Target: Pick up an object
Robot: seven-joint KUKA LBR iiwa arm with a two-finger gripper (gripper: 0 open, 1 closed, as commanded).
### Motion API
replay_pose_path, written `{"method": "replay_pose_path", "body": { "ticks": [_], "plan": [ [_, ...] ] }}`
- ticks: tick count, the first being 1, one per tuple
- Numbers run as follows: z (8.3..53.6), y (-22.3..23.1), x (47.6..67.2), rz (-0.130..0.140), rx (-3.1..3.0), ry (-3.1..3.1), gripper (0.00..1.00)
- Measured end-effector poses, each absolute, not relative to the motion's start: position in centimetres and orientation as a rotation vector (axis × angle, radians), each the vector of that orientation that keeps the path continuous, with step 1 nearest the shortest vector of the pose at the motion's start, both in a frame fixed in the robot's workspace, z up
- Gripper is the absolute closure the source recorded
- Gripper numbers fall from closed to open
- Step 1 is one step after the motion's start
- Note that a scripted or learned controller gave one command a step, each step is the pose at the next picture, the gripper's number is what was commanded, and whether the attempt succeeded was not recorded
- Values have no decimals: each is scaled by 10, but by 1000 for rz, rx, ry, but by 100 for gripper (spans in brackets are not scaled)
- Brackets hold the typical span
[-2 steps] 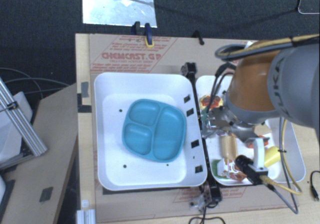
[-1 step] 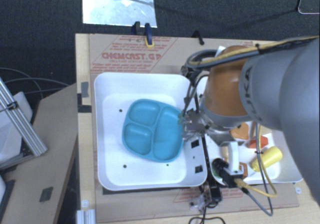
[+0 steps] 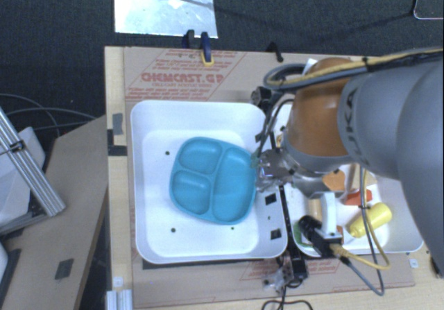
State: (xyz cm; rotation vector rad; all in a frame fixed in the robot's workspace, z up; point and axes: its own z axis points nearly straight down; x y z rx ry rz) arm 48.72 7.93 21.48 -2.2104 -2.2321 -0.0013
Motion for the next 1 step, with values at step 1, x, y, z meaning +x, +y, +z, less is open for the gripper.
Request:
{"method": "replay_pose_path", "body": {
  "ticks": [1],
  "plan": [
    [225, 79, 488, -3, -2204, -2239, 100]
  ]
}}
